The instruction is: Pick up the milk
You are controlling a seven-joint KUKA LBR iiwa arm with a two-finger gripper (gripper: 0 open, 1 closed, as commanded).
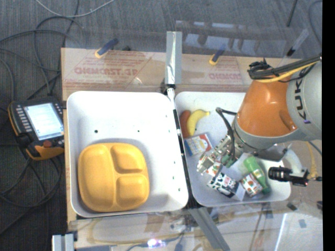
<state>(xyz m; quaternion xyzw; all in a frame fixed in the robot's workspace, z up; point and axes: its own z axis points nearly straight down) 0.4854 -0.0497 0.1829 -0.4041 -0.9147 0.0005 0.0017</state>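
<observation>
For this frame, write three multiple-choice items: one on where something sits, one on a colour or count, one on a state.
1. Where is the yellow divided tray?
A. In the left bin
B. In the right bin
C. On the floor

2. What colour is the band on the arm?
A. Blue
B. Orange
C. Green

3. How does the banana lie?
A. Between the gripper's fingers
B. On the yellow tray
C. Loose in the right bin, near its far left corner

Answers:
1 A: the tray rests in the left bin's near half.
2 B: the broad band above the wrist is orange.
3 C: the banana lies beside a red item, apart from the arm and from the cluttered cartons nearer the camera.
</observation>
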